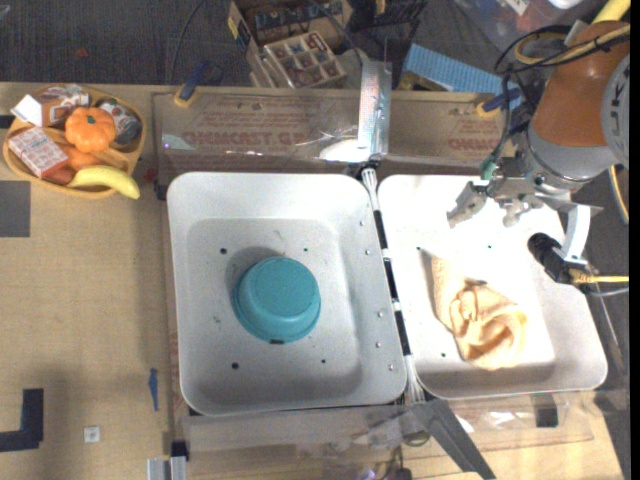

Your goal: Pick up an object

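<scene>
Nothing is picked up yet. The gripper (492,203) hangs over the back of the right bin (585,363), its jaws spread and bare. The nearest candidate, a crumpled tan cloth (478,320), lies flat on that bin's floor, nearer the front than the gripper and apart from it. A teal bowl (278,299) sits upside down in the left bin (190,218), untouched. Descent, closing and lift all remain.
</scene>
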You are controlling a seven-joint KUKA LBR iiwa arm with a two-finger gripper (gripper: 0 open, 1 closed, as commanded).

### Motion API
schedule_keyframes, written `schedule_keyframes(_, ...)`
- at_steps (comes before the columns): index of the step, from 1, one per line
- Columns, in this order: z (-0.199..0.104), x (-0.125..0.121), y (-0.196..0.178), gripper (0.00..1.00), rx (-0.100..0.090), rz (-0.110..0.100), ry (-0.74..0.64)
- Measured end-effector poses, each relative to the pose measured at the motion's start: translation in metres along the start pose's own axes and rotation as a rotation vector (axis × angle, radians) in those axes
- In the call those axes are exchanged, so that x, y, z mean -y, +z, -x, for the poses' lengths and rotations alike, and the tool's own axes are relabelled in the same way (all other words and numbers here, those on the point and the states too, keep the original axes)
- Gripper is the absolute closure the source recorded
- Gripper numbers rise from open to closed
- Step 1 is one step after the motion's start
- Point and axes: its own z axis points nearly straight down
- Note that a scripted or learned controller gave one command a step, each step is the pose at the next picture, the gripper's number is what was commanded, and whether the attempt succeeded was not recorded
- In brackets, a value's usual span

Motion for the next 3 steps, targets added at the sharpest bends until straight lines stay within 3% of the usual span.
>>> schedule_keyframes(1, -0.025, 0.028, 0.098, 0.0, 0.001, 0.008, -0.034)
schedule_keyframes(2, -0.023, 0.026, 0.087, 1.0, 0.001, 0.013, -0.031)
schedule_keyframes(3, -0.068, -0.05, 0.0, 1.0, 0.001, 0.003, -0.264)
